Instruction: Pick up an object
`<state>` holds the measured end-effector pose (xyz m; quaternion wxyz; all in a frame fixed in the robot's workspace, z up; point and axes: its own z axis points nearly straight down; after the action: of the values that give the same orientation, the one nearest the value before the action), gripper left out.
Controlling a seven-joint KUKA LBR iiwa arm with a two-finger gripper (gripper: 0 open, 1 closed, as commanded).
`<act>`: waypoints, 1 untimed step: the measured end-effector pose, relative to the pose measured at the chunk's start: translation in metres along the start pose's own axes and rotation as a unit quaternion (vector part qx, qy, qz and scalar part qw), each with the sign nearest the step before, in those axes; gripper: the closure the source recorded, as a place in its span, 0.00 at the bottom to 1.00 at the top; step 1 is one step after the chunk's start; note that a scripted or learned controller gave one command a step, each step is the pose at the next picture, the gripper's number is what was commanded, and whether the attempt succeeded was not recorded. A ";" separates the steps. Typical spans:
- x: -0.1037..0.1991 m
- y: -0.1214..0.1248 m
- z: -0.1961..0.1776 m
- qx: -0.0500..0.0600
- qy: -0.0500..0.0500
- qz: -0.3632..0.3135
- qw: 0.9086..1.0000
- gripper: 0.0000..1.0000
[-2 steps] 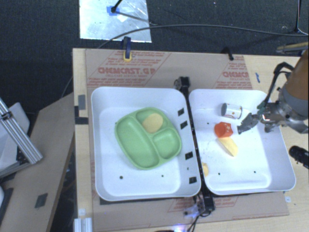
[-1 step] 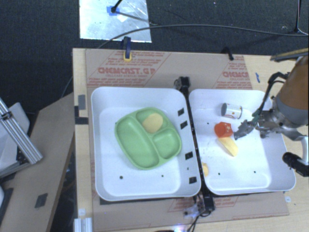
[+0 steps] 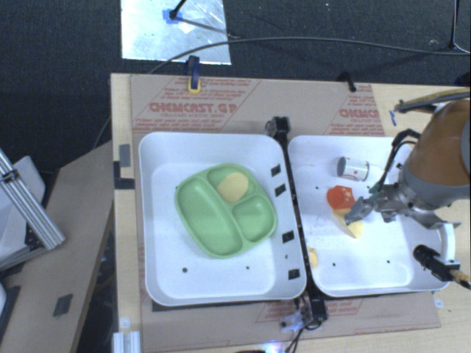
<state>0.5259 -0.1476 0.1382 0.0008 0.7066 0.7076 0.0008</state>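
Underfoot, dark carpet (image 3: 59, 65) runs all around the bench, with a thin black cable (image 3: 331, 41) looping across it at the back and a shiny foil-like sheet (image 3: 173, 19) lying flat beyond the bench's far edge. Next in size is the bench top itself, a brown board (image 3: 221, 105) printed with red lettering, a blue-and-yellow clamp (image 3: 193, 73) biting its far edge. At the left, a pale side table (image 3: 73, 219) carries a slanted aluminium rail (image 3: 29, 208).

Two white bins sit side by side on the board, touching along black clips in the middle. The left bin (image 3: 162, 271) holds a green divided plate (image 3: 224, 210), with a pale yellow lump (image 3: 233, 187) in its far compartment. The right bin (image 3: 368, 274) has the arm (image 3: 441, 153) reaching in from the right, grey with its orange band, wrist low over the bin floor. Its gripper (image 3: 360, 213) hovers just beside a red object (image 3: 340, 196) and seems to touch a yellow wedge (image 3: 354, 229); whether the fingers are apart or together I cannot tell. A small white-and-grey cylinder (image 3: 353, 169) lies on its side farther back, and a small yellow bit (image 3: 313, 257) rests by the bin's left wall.
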 end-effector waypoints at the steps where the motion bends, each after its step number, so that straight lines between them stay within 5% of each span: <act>1: 0.000 0.000 -0.010 0.000 0.000 0.001 1.000 1.00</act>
<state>0.5260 -0.1480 0.1478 0.0011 0.7070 0.7072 0.0005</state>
